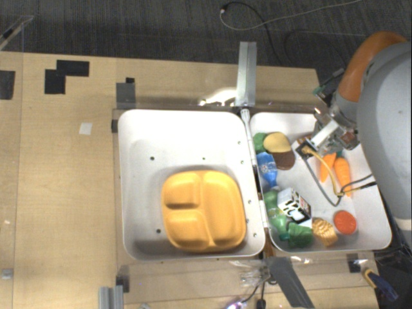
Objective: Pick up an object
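Camera view, starting at the bottom of the frame: the right bin (376,240) has its stuff jammed along the left wall and bottom edge. There's a green lump (290,232) at the bottom, a gold nugget thing (324,231) and an orange disc (345,221) next to it, then a black-and-white carton (295,206) just above. Further up sit a blue bottle (266,166), a brown-and-tan potato shape (279,149), and a carrot (342,168) right of middle with a thin wire loop (325,188) running by it.

The left bin (138,134) holds one yellow tray (203,208), low and centre, with loads of bare white floor around it.

The tool (308,149) is up at the right bin's upper right, hanging off the grey arm (386,127). Can't tell whether it's spread or closed, the tip is too small and busy, and I don't see anything gripped in it. It looks just beside the potato shape and the carrot top, though whether it's touching either I can't say.

My read: this is the approach step, nothing picked yet. Next move needs a clean drop onto one item. The carrot looks easiest, since it has open floor to its right. The stuff along the divider is packed tight and touching, so there's little room there, and the wall is right alongside. That wire could snag too.
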### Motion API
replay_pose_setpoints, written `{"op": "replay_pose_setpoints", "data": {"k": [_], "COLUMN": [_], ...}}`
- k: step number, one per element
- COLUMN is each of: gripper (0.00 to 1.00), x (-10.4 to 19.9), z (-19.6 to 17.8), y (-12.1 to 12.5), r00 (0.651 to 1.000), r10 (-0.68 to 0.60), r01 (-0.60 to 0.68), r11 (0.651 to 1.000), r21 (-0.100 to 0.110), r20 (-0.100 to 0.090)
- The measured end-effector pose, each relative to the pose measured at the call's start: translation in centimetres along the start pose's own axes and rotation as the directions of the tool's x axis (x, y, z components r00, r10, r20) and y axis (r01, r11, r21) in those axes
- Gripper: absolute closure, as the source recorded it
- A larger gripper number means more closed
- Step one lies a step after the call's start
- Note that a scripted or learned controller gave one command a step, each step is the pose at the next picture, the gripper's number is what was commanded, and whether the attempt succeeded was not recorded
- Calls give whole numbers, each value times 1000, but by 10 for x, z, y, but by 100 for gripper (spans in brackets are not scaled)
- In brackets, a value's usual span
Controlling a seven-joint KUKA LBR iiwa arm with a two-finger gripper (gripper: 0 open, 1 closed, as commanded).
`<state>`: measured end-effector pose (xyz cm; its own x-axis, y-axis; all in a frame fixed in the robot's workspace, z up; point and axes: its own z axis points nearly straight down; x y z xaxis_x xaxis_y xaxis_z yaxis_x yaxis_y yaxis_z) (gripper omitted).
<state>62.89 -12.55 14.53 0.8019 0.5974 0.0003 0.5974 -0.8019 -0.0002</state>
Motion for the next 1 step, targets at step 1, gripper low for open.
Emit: {"op": "replay_pose_setpoints", "data": {"k": [1], "gripper": [0], "x": [0], "z": [0], "y": [0], "r00": [1000], "r10": [0], "r01": [0], "r11": [1000], "r21": [0], "r20": [0]}}
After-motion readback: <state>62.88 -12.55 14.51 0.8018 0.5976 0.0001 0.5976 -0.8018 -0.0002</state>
